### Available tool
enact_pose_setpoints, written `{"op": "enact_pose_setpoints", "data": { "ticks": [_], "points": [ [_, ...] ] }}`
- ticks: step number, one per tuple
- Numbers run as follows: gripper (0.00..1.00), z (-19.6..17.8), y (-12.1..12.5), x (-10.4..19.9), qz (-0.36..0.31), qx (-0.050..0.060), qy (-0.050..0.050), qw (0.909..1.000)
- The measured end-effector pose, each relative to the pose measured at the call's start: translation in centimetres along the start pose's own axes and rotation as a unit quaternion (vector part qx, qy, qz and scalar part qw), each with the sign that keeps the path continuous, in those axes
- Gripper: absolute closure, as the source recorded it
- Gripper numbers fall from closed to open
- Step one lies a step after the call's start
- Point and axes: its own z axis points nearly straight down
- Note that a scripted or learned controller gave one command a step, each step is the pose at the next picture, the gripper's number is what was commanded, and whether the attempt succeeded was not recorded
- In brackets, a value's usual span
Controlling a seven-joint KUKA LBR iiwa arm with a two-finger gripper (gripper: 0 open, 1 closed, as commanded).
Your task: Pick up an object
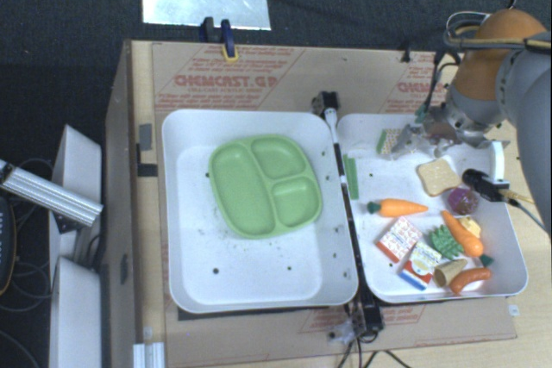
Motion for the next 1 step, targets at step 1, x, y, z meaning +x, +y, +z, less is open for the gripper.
{"op": "enact_pose_setpoints", "data": {
  "ticks": [1],
  "points": [
    [0.00, 0.00, 0.00, -0.80, 0.000, 0.000, 0.000, 1.0000]
  ]
}}
